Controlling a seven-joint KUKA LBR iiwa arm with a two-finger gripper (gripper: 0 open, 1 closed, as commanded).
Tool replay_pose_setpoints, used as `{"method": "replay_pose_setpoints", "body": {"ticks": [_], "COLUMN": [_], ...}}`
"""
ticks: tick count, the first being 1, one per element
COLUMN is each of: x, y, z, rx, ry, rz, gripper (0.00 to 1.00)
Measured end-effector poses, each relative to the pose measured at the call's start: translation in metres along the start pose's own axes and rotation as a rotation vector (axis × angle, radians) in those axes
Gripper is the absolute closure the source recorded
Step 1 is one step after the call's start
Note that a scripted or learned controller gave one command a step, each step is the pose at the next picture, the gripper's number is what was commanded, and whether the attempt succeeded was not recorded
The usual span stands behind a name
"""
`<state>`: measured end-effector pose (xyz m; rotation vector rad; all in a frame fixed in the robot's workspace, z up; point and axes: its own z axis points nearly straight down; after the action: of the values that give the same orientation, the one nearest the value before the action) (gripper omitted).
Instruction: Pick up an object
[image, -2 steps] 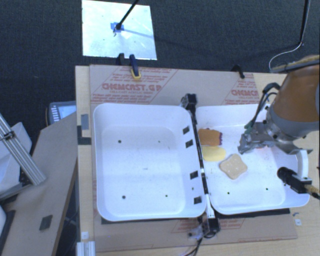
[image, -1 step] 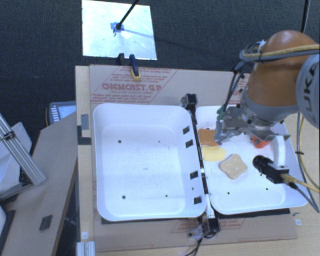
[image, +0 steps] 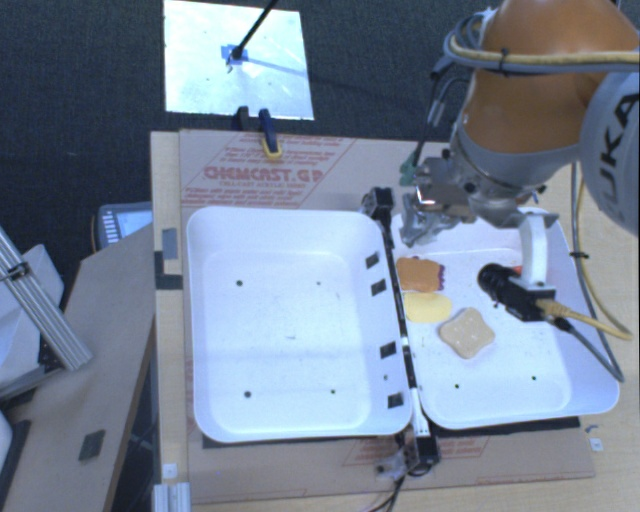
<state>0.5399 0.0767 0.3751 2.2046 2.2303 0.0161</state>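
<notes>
In the right bin (image: 560, 395) lie three flat food-like pieces close to its left wall: an orange piece with a purple edge (image: 421, 274), a pale yellow round piece (image: 429, 307) just below it, and a tan toast-shaped piece (image: 467, 333) lower right. My gripper (image: 418, 228) hangs over the back left corner of the right bin, just above the orange piece. I see nothing between its fingers.
The left bin (image: 230, 400) stands beside the right one, joined by a row of black clips (image: 389, 350). Both rest on a cardboard sheet (image: 270, 165). A shiny metal plate (image: 238, 60) lies at the back. The big orange arm housing (image: 545, 60) overhangs the right bin's back.
</notes>
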Motion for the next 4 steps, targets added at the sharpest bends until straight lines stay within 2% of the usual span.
{"method": "replay_pose_setpoints", "body": {"ticks": [1, 2, 3, 4], "x": [0.052, 0.091, 0.148, 0.158], "y": [-0.054, -0.051, -0.006, 0.048], "z": [-0.029, -0.155, -0.156, -0.159], "rx": [0.007, -0.005, 0.007, 0.007], "ry": [0.0, 0.004, -0.001, -0.002], "rz": [0.001, 0.002, 0.003, 0.011], "gripper": [1.0, 1.0, 1.0, 1.0]}}
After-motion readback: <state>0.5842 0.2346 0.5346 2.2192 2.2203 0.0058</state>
